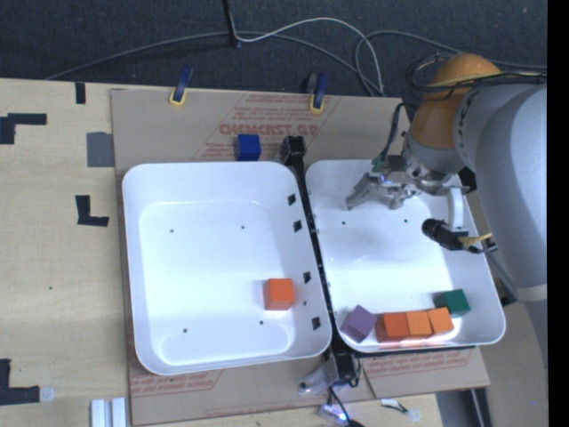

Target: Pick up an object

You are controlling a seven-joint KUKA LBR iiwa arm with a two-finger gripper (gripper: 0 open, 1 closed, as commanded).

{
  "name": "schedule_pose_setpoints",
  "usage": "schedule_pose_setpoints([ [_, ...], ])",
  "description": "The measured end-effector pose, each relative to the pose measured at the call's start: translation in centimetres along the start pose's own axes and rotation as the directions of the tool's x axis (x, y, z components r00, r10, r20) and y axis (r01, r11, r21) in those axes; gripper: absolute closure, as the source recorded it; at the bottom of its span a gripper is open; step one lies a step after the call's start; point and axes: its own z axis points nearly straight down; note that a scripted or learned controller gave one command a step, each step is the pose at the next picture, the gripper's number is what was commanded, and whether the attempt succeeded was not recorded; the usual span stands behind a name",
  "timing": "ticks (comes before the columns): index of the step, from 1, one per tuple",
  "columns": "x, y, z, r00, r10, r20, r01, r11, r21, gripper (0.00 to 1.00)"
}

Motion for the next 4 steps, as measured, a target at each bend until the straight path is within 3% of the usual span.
schedule_pose_setpoints([
  [1, 0.0, 0.1, -1.3, 1.000, -0.001, 0.001, 0.001, 1.000, -0.005, 1.00],
  [2, 0.9, 0.1, -6.1, 1.000, -0.001, 0.001, 0.001, 1.000, -0.009, 1.00],
  [4, -0.4, 0.4, -16.5, 1.000, 0.000, 0.002, 0.000, 1.000, -0.009, 1.00],
])
